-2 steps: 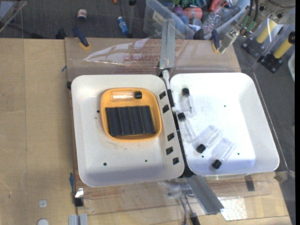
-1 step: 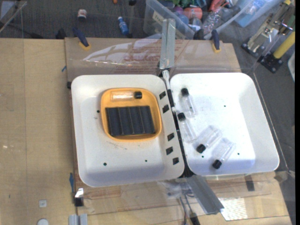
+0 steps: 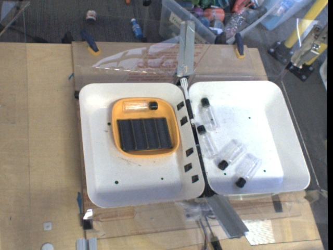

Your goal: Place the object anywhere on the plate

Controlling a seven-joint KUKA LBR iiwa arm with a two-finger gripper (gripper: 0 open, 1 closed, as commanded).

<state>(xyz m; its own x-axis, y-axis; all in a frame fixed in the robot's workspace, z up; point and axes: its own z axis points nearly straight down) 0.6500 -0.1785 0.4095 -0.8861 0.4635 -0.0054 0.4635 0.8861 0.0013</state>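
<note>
Whether the claw is released, clenched or grasping anything cannot be told from the camera view, and with no fix on it, places are given here against the bins instead. The left bin (image 3: 99,181) holds a yellow plate (image 3: 118,120) with a dark ribbed panel (image 3: 144,133) across its middle. A small clear bottle (image 3: 138,106) lies on its side on the far strip of the plate, above the ribbed panel, with its black cap (image 3: 153,105) pointing toward the right bin; its see-through body is faint against the yellow and hard to outline. The right bin (image 3: 276,103) holds more clear bottles with black caps. One (image 3: 209,116) lies near the wall between the bins, and a second cap (image 3: 200,129) sits just below it against that wall, its body barely readable on the white. Two more (image 3: 232,151) (image 3: 250,165) lie side by side nearer the front, both tilted, caps toward the near edge. Their exact number is uncertain, since the clear plastic blends into the bin floor. A row of black tabs (image 3: 187,137) runs along the shared wall, and a metal post (image 3: 185,46) rises behind it. At the far edge, a clear tub of coloured items (image 3: 218,4) is cut off by the frame.
</note>
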